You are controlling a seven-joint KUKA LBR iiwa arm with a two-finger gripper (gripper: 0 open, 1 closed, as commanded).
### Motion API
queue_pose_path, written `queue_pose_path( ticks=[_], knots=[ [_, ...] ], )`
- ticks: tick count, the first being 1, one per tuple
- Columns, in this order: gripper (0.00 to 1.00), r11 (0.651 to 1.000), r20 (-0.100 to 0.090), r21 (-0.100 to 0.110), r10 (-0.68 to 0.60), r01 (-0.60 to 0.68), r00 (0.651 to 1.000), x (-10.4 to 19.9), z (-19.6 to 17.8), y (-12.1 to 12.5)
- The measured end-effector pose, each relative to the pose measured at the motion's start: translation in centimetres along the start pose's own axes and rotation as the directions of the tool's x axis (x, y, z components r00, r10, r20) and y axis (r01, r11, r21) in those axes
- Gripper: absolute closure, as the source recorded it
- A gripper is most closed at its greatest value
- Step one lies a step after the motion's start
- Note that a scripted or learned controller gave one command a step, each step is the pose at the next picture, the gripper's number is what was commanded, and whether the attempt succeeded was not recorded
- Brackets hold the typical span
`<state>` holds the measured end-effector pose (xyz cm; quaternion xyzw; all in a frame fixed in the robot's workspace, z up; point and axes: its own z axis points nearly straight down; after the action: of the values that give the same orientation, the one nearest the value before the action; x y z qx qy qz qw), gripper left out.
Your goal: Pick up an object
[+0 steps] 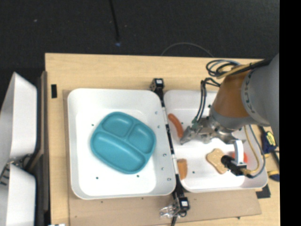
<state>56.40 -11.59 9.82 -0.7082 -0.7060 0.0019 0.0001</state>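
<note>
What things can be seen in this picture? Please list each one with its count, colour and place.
bins: two, white, side by side on the bench
divided plate: one, teal, in the left bin
sausage: one, orange-red, right bin, near its left wall
small brown piece: one, right bin, lower left corner
toast slice: one, tan, right bin, lower middle
bench: one, light wood
arm: one, grey with orange band, above the right bin
gripper: one, dark, beside the sausage
</note>
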Motion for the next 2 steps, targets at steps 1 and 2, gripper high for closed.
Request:
queue_pose_path(
  ticks=[1, 2],
  knots=[
    [1.00, 1.000, -0.002, -0.007, 0.005, -0.005, 1.000, 0.0, -1.4, 0.2],
    [1.00, 1.000, -0.002, -0.010, 0.004, -0.004, 1.000, -0.6, -7.6, 0.0]
  ],
)
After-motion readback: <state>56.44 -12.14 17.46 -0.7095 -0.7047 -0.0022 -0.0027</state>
